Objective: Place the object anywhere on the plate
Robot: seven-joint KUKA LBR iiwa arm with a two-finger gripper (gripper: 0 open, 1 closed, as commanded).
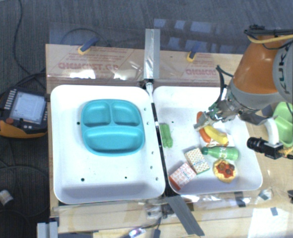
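Table (111,66): brown board top, taped clear film along the far edge, faint red print under the film, not legible. Floor (62,9) around it is dark grey carpet with loose black cables; a pendant (20,114) with a lit screen lies on the floor off the table's left edge.

Left bin (67,182): teal plate (112,127), three compartments, sits toward the bin's far half.

Right bin (246,182): green piece (166,135) by its left wall; two patterned boxes (190,166) near the front edge; green bottle (222,153), round red-topped piece (225,169), banana (213,133) toward the right side.

Arm: "KU" lettering readable on the grey link. Gripper (212,116) low over the banana pile; cannot tell its opening or whether anything is held.
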